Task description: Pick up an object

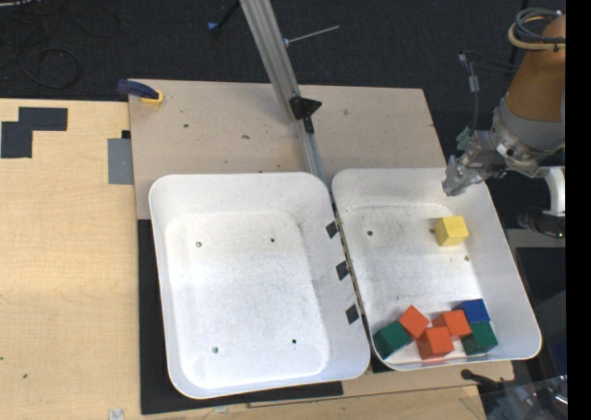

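A yellow cube (451,230) lies alone in the upper right of the right bin (406,270). Several cubes cluster at that bin's near edge: three orange ones (434,330), two green ones (392,339) and a blue one (474,311). My gripper (459,176) hangs over the right bin's far right rim, above and slightly right of the yellow cube, with nothing visible between its fingers. The arm with its orange band (536,86) rises behind it.
The left bin (240,280) lies beside the right one, with black clips (340,269) along the shared wall. A slanted aluminium rail (272,49) stands behind the bins. A blue and yellow clamp (140,90) sits at the bench's far left corner.
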### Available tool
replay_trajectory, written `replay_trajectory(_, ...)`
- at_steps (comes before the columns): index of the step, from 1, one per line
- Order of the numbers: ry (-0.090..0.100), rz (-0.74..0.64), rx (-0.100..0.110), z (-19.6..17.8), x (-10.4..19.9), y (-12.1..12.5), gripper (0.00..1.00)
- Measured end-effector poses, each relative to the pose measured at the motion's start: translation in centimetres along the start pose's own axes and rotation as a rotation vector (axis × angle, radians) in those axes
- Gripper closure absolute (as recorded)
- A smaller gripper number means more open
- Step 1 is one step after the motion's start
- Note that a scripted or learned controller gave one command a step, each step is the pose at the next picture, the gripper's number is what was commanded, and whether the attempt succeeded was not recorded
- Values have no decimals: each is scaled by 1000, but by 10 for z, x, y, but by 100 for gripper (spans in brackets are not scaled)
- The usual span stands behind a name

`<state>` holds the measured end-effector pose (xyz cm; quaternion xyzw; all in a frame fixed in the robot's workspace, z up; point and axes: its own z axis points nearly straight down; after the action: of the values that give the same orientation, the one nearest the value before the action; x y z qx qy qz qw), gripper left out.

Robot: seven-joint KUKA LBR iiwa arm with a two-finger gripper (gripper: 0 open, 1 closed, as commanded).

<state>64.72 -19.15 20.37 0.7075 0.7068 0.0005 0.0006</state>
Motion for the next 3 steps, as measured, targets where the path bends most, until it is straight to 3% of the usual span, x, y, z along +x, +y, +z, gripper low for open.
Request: replay_trajectory(3,3,-6,3,-24,169,-12,100)
